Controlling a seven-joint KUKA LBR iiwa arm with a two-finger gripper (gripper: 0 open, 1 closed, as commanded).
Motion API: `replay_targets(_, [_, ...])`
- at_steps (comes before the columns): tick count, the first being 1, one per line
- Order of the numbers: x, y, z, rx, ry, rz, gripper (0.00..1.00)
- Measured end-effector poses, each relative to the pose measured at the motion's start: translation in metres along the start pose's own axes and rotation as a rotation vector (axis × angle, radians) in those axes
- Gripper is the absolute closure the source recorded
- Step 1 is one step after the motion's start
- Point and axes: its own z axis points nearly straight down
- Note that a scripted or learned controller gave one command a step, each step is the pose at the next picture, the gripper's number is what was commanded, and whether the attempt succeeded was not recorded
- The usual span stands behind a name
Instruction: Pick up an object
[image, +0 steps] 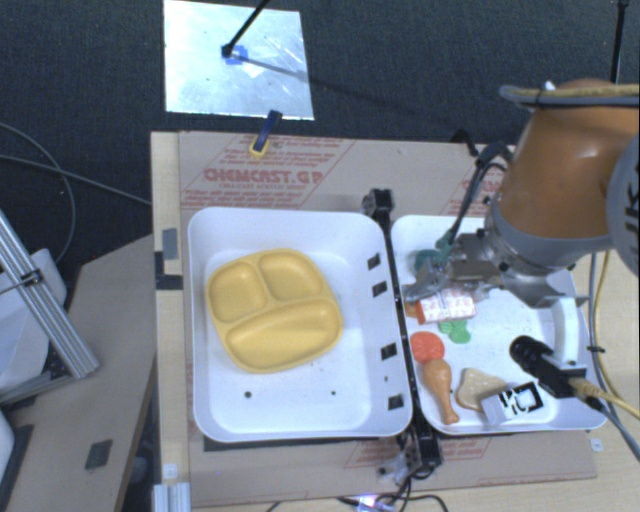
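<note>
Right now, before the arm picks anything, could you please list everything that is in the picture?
Bins: two, white, side by side on the cardboard.
Divided plate: one, yellow, left bin.
Soft-looking thing: one, teal, top of right bin.
Packet: one, white and red, right bin, below the teal thing.
Small piece: one, green, beside the packet.
Round thing: one, red-orange, right bin.
Drumstick: one, tan, front of right bin.
Wedge: one, tan, right of the drumstick.
Cardboard: one, brown with red print, under the bins.
Shiny sheet: one, silver, behind the bench.
Robot arm: one, grey and orange, over the right bin.
</note>
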Motion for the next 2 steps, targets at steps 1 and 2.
replay_targets(1, [0.035, -0.004, 0.091, 0.024, -0.003, 0.005, 1.0])
replay_targets(2, [0.048, -0.001, 0.024, 0.009, -0.002, 0.006, 1.0])
